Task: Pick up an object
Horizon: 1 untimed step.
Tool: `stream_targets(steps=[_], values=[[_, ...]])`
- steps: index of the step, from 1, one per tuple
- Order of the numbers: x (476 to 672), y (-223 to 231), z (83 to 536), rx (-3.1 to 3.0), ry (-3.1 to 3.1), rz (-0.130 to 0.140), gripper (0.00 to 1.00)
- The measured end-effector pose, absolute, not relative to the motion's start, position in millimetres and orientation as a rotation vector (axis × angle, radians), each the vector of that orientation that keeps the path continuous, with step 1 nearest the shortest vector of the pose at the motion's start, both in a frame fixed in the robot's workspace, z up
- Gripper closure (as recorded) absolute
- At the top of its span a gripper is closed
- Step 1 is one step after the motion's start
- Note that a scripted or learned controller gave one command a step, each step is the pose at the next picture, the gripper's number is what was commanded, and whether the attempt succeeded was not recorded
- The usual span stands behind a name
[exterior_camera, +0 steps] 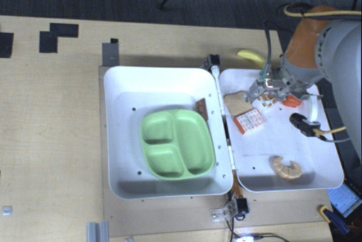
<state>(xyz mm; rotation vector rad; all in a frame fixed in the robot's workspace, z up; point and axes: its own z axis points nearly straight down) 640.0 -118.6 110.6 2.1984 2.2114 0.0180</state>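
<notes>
My gripper (264,90) hangs low over the far part of the right bin (317,178), with the grey arm and its orange band behind it to the right. Just left of the gripper and below it lies a tan bread slice (235,102). A red and white patterned box (249,121) lies in front of the bread. To the gripper's right an orange-red piece (291,102) rests on the bin floor. A pale brown croissant-like pastry (287,168) lies near the front wall. Nothing shows as held.
The left bin (121,122) holds a green divided plate (176,143) and a small brown item (201,106) against its right wall. A yellow banana (250,56) lies at the right bin's far rim. The divider between the bins (223,122) runs close to the bread.
</notes>
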Motion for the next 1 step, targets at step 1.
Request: stream_targets(steps=[1], values=[[642.1, -118.0, 123.8, 2.19, 2.215, 0.023, 1.0]])
